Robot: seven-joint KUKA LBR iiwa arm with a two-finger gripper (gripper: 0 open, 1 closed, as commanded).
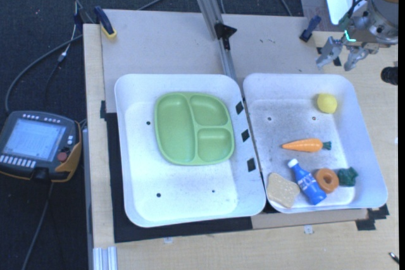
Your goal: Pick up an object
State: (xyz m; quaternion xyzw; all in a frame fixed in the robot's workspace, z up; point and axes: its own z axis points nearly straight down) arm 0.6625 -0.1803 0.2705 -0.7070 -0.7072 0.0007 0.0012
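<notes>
My gripper (342, 57) hangs above the bench just beyond the far edge of the right bin (364, 136), fingers spread open with nothing between them. In that bin lie a yellow lemon (326, 103) near the far side, an orange carrot (304, 145) in the middle, and along the near edge a slice of bread (282, 190), a blue bottle (307, 182), an orange ring-shaped doughnut (327, 179) and a small green broccoli piece (347, 176). The lemon lies closest to the gripper, a little toward the near side of it.
The left bin (136, 193) holds a green divided plate (194, 128). A slanted metal pole (209, 3) runs down to the gap between the bins. A teach pendant (38, 145) lies off the bench at the left. A blue-and-yellow clamp (105, 23) sits at the bench's far left corner.
</notes>
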